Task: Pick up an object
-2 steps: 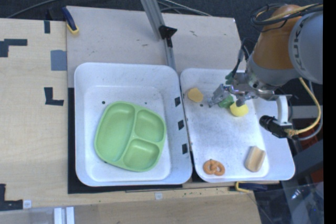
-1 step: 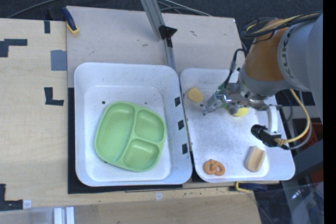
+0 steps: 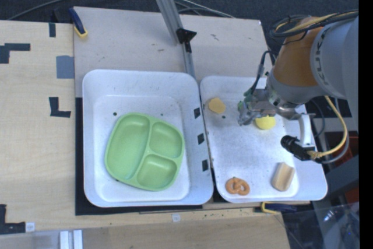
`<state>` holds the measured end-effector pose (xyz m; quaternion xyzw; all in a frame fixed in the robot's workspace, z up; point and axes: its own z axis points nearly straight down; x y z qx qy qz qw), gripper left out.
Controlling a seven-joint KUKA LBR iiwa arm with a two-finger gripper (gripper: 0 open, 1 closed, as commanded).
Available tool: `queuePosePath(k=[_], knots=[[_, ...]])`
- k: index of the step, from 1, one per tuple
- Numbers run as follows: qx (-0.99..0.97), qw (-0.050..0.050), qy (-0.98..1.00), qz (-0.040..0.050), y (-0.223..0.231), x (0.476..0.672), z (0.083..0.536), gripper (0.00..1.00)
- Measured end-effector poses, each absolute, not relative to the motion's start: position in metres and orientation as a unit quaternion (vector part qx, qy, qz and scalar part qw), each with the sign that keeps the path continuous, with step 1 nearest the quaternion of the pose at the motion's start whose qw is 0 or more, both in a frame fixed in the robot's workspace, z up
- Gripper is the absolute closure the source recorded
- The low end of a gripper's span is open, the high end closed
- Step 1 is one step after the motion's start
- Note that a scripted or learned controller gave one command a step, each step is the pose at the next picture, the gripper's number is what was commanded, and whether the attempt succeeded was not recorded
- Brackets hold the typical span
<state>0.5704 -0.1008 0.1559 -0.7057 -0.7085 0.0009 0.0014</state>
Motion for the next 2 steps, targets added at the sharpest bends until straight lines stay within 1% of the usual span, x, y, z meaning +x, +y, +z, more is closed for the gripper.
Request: queuePosePath(k=[1, 2], knots=[[-0.706, -0.002, -0.708, -0.0015, -0.096, 0.569, 0.218, 1.00], [-0.707, 0.001, -0.708, 0.0014, -0.096, 0.569, 0.203, 1.00]])
